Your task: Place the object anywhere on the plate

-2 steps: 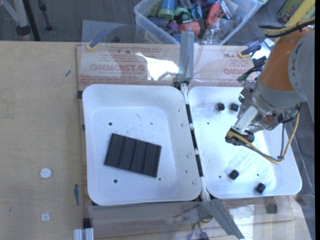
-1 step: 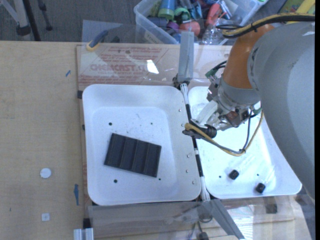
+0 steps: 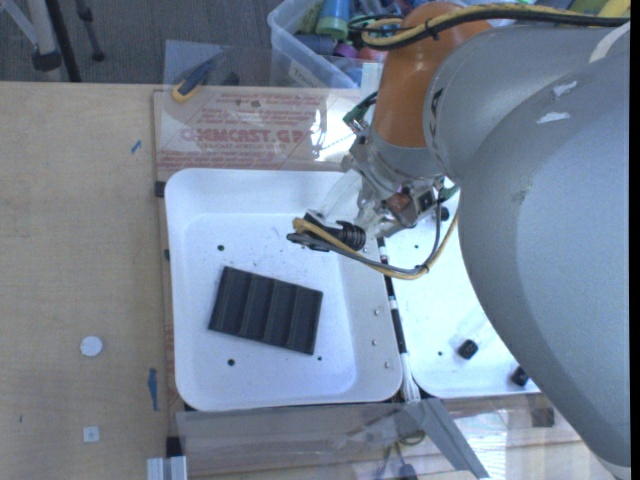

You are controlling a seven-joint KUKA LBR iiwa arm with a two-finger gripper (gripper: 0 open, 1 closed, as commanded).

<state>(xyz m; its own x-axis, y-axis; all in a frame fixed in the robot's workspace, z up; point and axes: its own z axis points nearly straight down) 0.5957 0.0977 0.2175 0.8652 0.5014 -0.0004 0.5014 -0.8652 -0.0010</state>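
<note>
A dark grey ribbed plate point(image 3: 265, 311) lies flat in the left bin point(image 3: 190, 268), toward its front and slightly skewed. My gripper point(image 3: 372, 213) hangs over the back right corner of that bin, by the wall between the two bins and well behind the plate. The wrist and its cables hide the gripper's tip. Two small black objects, one point(image 3: 467, 348) and another point(image 3: 518, 376), rest in the right bin point(image 3: 430, 368), in the part the arm leaves uncovered.
The big grey arm covers most of the right bin. Behind the bins stands a clear tub point(image 3: 330, 28) of colourful items, with a taped clear sheet point(image 3: 250, 133) in front of it. Bare wooden bench point(image 3: 70, 218) stretches to the left.
</note>
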